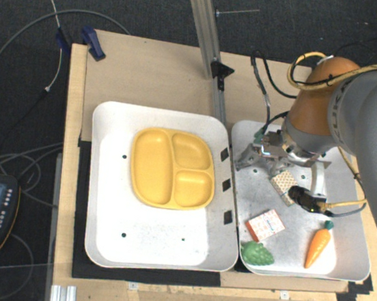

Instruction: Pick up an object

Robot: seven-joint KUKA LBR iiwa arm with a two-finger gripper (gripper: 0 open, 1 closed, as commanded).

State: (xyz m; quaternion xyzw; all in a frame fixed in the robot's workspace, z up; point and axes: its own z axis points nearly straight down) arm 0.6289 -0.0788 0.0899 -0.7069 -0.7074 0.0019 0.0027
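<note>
While my arm reaches over right bin (345, 267), my gripper (279, 166) hangs low above its far half, just beside small speckled block (283, 181); grip state cannot tell. Nearer edge: red-white box (265, 225), green leafy piece (256, 253), carrot (318, 245). Yellow divided tray (172, 168) sits in left bin (103, 197).

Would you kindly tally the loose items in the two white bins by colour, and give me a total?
Yellow: 1, the divided tray in the left bin.
Orange: 1, the carrot in the right bin.
Green: 1, the leafy vegetable.
Red and white: 1, the small box.
Tan, patterned: 1, the small block below the end effector.
Total: 5
</note>
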